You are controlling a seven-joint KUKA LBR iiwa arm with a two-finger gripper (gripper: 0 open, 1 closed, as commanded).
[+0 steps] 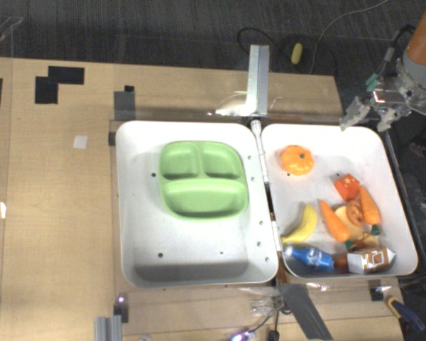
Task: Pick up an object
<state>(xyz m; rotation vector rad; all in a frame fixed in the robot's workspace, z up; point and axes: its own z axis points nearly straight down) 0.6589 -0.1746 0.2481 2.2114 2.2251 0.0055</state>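
The right bin [383, 148] holds several toy foods. An orange pumpkin [297, 160] lies near its back left. A red piece [347, 187], two carrots [370, 206] [333, 220] and a yellow banana [303, 224] lie toward the middle. A blue bottle [312, 258] and a small white and brown carton [371, 260] rest along the front wall. My gripper [369, 116] hangs over the bin's back right corner, well above and behind the food. It is open, and nothing is between its fingers.
The left bin [138, 212] holds a green divided plate [201, 178]. A metal post [258, 77] stands behind the seam between the bins. Cables and a yellow plug [296, 52] lie on the dark floor behind the bench.
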